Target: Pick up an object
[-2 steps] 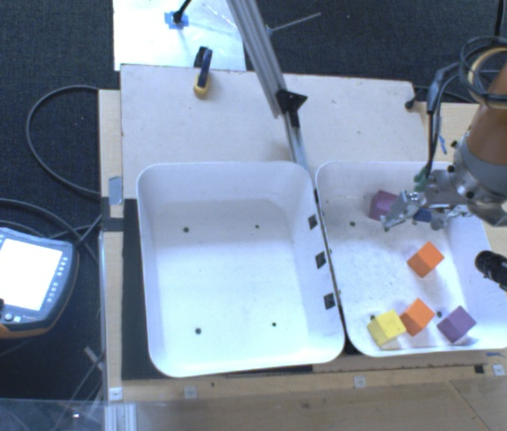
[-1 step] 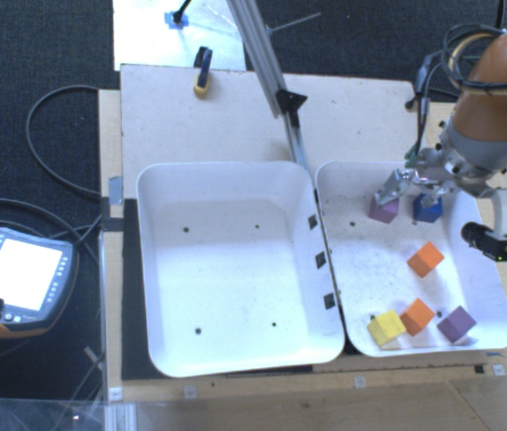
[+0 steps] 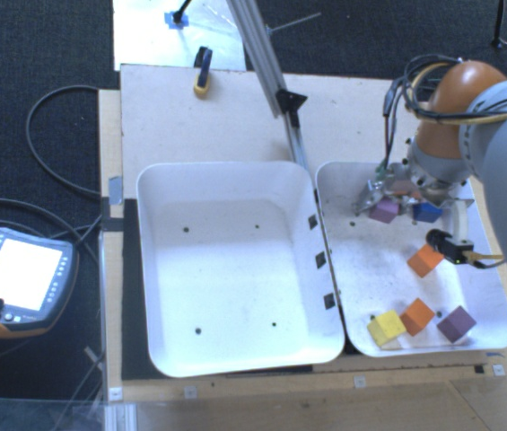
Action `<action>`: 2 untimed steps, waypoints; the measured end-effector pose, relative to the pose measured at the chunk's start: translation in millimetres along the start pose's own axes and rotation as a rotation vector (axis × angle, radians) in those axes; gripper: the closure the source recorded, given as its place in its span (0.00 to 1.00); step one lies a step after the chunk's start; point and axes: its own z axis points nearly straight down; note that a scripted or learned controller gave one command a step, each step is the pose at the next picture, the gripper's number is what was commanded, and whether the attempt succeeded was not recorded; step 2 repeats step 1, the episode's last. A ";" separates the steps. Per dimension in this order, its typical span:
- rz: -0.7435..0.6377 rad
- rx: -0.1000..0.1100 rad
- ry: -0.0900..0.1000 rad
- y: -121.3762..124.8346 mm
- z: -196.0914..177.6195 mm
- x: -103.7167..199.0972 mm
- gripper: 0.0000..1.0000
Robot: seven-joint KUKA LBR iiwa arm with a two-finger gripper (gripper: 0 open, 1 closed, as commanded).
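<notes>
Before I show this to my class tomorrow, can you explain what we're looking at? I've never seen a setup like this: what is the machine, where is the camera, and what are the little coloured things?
The picture comes from one camera fixed above a bench, looking down at a slant. The grey machine with an orange band is a robot arm reaching in from the right. Its gripper is low in the right bin, close against a purple block and a blue block; whether it holds either is unclear. Nearer the front of that bin lie two orange blocks, a yellow block and another purple one. The left bin sits beside it. The screen device at far left looks like a handheld controller.
</notes>
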 end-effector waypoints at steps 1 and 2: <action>-0.003 -0.004 -0.002 0.7 -15.5 -0.3 1.00; -0.003 -0.004 -0.002 0.7 -15.5 -0.3 1.00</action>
